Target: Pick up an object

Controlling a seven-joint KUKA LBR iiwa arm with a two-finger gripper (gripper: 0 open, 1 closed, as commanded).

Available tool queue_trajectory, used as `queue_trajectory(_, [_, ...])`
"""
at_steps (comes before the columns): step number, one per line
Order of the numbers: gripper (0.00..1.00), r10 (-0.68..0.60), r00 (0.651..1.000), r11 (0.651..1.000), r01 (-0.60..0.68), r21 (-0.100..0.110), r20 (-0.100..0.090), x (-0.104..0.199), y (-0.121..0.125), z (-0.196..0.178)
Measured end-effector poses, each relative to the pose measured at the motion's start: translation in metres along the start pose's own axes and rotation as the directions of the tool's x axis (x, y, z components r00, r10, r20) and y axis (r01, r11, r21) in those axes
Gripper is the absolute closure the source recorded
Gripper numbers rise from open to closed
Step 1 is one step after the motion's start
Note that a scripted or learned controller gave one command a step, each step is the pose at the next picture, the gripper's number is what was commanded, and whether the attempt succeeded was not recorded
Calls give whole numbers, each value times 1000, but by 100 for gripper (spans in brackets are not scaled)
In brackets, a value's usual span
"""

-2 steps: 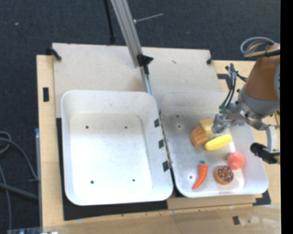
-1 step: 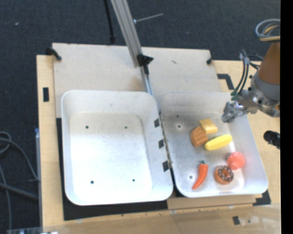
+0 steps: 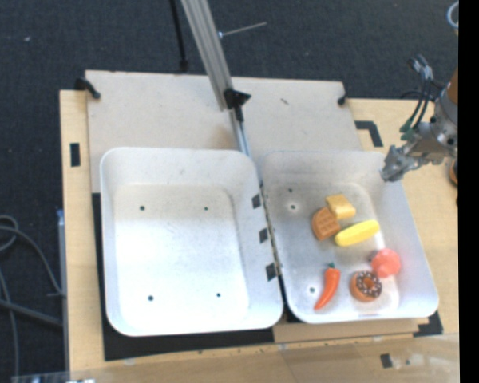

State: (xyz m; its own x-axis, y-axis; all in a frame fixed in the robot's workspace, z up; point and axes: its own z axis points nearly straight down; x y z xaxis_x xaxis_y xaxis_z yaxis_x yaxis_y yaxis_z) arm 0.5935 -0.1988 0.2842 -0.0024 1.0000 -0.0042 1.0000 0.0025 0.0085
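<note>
Six toy foods are sitting bunched at the lower right of the frame in the right bin [image 3: 399,214], with the gripper [image 3: 393,168] hanging at its upper right rim; its finger state is unreadable. The yellow banana [image 3: 357,232] and waffle [image 3: 325,224] are touching, risking a double grab or a nudge.

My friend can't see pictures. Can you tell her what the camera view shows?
The robot's tool hovers at the right bin's far right corner; inside lie a banana, waffle, chili pepper, donut and pink ball.
</note>
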Motion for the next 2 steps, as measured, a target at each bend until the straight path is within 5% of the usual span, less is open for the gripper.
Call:
queue_trajectory(1, [100,-1,1000,1000,1,4,-2,-1,1,-17])
queue_trajectory(2, [100,-4,1000,1000,4,6,-4,59,4,-11])
